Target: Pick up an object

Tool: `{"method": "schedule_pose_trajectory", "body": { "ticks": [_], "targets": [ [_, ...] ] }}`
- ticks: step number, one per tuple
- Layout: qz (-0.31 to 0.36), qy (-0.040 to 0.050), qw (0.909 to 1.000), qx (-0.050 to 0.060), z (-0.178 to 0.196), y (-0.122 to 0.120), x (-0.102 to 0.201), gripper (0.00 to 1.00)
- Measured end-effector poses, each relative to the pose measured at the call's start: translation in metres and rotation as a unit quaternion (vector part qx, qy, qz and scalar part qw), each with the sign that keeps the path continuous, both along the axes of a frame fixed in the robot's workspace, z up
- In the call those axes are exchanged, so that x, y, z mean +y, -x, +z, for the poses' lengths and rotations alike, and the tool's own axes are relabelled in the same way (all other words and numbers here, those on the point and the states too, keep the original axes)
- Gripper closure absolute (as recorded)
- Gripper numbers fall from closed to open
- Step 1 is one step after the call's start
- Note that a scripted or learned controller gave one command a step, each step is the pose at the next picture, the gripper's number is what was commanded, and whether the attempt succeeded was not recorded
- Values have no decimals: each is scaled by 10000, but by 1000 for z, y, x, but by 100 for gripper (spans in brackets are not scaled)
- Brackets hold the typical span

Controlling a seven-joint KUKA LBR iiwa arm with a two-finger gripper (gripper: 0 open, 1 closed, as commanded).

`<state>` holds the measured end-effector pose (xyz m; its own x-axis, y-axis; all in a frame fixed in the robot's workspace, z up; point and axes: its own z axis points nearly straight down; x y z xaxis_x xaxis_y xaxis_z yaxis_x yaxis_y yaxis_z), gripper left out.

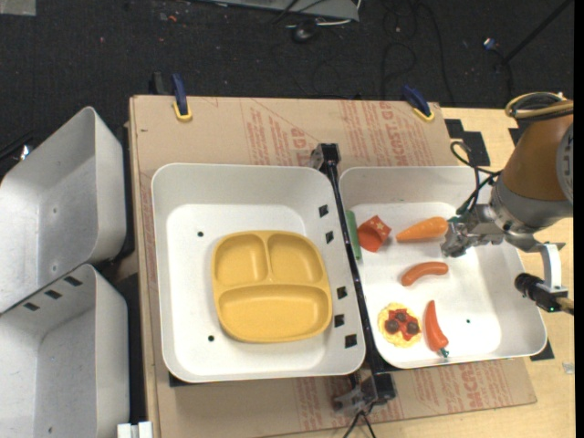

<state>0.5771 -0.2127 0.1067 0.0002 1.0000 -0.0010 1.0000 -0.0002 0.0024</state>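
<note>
Camera view puts the gripper [455,241] low in the right bin [511,336], its opening impossible to judge, just beside the carrot [422,230], which could roll away if nudged.

Arm [538,176] cut off at right edge; claw [456,242] fingers too small to tell; spare bins [55,245] cropped left.
</note>
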Motion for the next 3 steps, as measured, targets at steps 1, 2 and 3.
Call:
{"method": "schedule_pose_trajectory", "body": {
  "ticks": [1,2,3],
  "targets": [
    [15,3,10000,-9,43,-3,4,100],
    [13,12,10000,-21,99,-10,-5,100],
    [17,8,10000,-16,144,-7,-2,100]
  ]
}}
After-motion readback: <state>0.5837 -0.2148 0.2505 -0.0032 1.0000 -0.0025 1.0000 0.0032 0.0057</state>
